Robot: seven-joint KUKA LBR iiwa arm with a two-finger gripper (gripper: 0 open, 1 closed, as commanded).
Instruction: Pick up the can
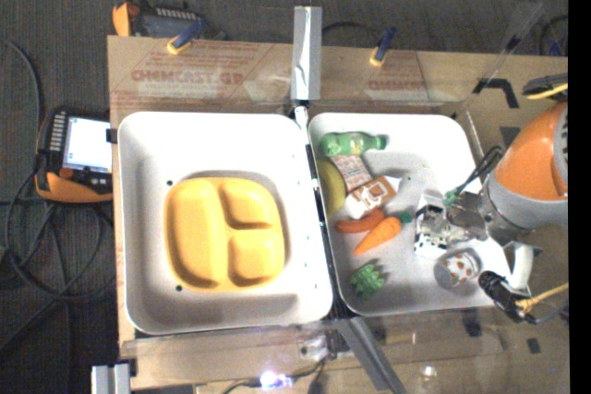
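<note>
On my feed the left bin (129, 198) holds a yellow divided tray (226, 231), sitting about in its middle. In the right bin (452, 129) I see a green bottle (353, 144) at the far left corner, a banana (331, 185) along the left wall, and a small carton (369, 192) just beside it. Two carrots (374, 229) lie near the middle, touching, with a green toy block (367, 280) nearer. A handheld pendant (78, 157) rests on the floor left of the bench.
</note>
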